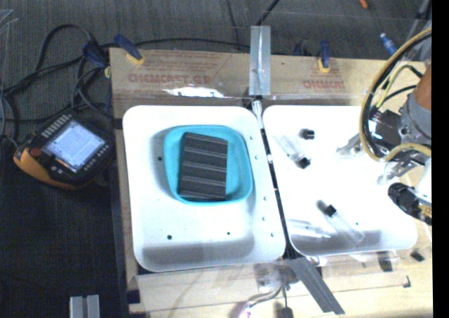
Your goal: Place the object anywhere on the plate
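Your dark grey ribbed block [204, 166] already lies flat on the blue plate [242, 169], roughly centred, and the plate sits in the left white bin [147, 239]. The hand [407, 169] is well apart from it, over at the far right rim of the right white bin [379, 239], with the divide between the two bins and most of the right bin lying between them. You cannot tell from this slanted view whether the hand is released or clenched; its tip is lost among cables and metal parts. The block is rectangular with parallel ridges running across its top and looks matte. The plate is a rounded square, smooth and shallow, with a raised lip. Both bins are glossy white plastic with rounded corners. In the right bin you see several small clear tubes with black caps [330, 213] scattered apart from one another. The table [210, 74] under the bins is bare wood. A teach pendant [66, 148] with a lit screen rests on the dark floor to the left.
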